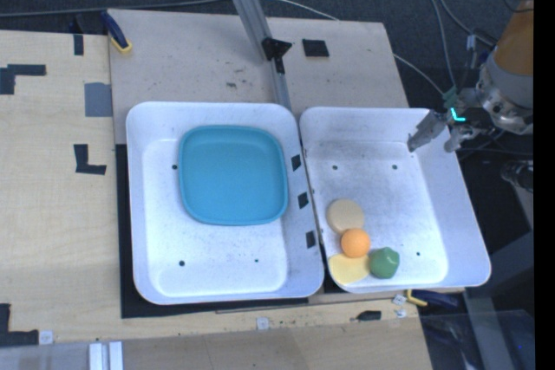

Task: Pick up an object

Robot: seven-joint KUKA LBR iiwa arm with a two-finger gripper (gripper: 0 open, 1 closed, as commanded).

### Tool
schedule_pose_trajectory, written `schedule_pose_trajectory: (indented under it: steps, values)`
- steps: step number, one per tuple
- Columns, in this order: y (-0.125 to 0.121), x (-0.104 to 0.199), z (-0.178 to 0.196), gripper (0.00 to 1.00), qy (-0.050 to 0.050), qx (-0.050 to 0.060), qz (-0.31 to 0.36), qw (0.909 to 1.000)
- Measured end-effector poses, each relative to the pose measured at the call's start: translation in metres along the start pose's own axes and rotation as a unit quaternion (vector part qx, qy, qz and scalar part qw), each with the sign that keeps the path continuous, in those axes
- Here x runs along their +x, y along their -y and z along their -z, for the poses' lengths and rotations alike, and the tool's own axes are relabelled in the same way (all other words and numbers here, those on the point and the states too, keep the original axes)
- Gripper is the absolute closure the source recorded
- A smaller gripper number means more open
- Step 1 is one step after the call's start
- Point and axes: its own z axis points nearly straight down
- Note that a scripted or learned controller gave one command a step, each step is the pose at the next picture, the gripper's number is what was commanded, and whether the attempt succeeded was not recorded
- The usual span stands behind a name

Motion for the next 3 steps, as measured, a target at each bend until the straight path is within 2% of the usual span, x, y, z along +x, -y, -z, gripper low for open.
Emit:
schedule_pose_trajectory:
  steps: [1,2,3]
  values:
    - [0.0,0.0,0.0,0.0,0.0,0.0,0.0,1.0]
    - [0.003,0.006,-0.044,0.0,0.0,0.002,0.0,1.0]
    - [0.01,0.002,-0.104,0.0,-0.001,0.002,0.0,1.0]
